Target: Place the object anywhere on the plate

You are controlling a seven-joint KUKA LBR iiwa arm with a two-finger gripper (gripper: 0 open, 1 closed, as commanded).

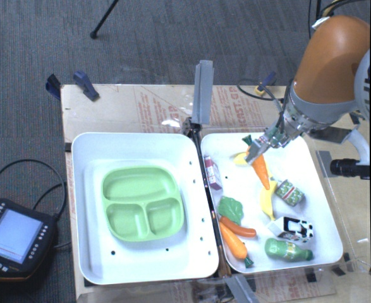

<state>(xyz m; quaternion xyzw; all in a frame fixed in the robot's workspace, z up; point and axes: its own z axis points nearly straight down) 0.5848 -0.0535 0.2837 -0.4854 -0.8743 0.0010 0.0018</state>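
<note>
A green three-compartment plate lies in the left white bin. Over the back of the right bin, my gripper is shut on the leafy top end of an orange toy carrot. The carrot slants down and to the right from the fingers, its green leaves sticking out to the left. A small yellow piece lies just left of the carrot, partly under the gripper.
The right bin also holds a purple-and-white packet, a green leafy toy, two more orange toys, a yellow banana, a green-red carton, a cow-patterned carton and a green bottle. A grey post stands between the bins at the back.
</note>
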